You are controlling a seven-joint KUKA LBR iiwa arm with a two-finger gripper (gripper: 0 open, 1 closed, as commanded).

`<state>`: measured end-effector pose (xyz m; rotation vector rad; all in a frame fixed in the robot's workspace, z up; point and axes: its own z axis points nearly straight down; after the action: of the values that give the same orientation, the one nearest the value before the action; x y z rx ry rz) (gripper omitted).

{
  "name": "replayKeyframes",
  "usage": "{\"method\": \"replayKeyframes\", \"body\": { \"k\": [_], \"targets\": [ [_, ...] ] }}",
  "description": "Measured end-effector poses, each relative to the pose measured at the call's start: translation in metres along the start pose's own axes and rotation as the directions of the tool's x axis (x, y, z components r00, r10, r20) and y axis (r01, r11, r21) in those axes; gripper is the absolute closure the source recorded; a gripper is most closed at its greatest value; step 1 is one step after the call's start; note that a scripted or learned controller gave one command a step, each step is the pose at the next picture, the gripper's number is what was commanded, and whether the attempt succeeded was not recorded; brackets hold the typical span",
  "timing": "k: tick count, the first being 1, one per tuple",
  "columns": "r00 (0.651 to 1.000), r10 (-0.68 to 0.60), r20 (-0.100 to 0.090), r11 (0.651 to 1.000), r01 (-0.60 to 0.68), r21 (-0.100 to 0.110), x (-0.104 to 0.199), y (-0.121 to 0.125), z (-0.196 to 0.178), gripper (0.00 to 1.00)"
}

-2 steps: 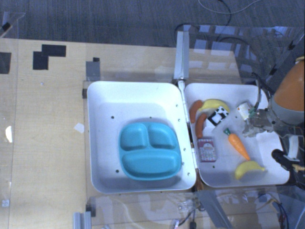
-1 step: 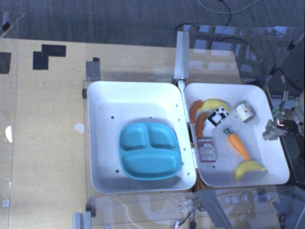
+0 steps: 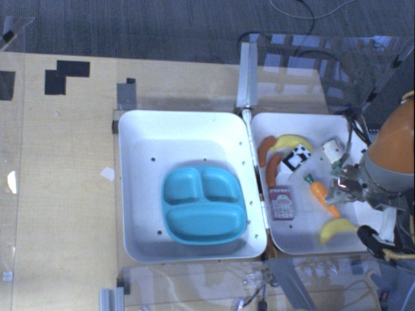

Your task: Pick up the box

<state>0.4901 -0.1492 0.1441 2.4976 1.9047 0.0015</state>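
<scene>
Because we cannot tell the finger state of the two-finger gripper (image 3: 342, 188), we risk snagging the orange carrot (image 3: 322, 197), not the small pink flat box (image 3: 281, 203).

Arm entering from the right edge, orange band uppermost, wrist angled down and leftward; gripper (image 3: 342, 188) at its left end, low over the scene's right side.

You cannot tell how the gripper (image 3: 342, 185) stands: its fingertips blur into the metal clutter over the right bin (image 3: 285, 241). The arm (image 3: 395, 154) is cut off by the right edge and hides that bin's far right side. The print on the box (image 3: 281, 203) is too small to read. The black-and-white object (image 3: 296, 157) partly covers the upper banana (image 3: 290, 143).
</scene>
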Motion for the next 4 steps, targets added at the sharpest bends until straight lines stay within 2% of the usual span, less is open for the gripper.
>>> {"method": "replayKeyframes", "body": {
  "k": [1,2,3,4],
  "targets": [
    [0.9,-0.437,0.002,0.9,0.437,-0.004,-0.04,0.01,-0.073,1.0],
    [0.899,-0.439,0.004,0.899,0.439,-0.007,-0.04,0.012,-0.083,1.0],
    [0.852,-0.524,0.002,0.852,0.524,-0.004,0.044,-0.013,0.043,1.0],
    [0.842,-0.539,0.002,0.842,0.539,-0.004,0.099,-0.028,-0.058,1.0]
  ]
}}
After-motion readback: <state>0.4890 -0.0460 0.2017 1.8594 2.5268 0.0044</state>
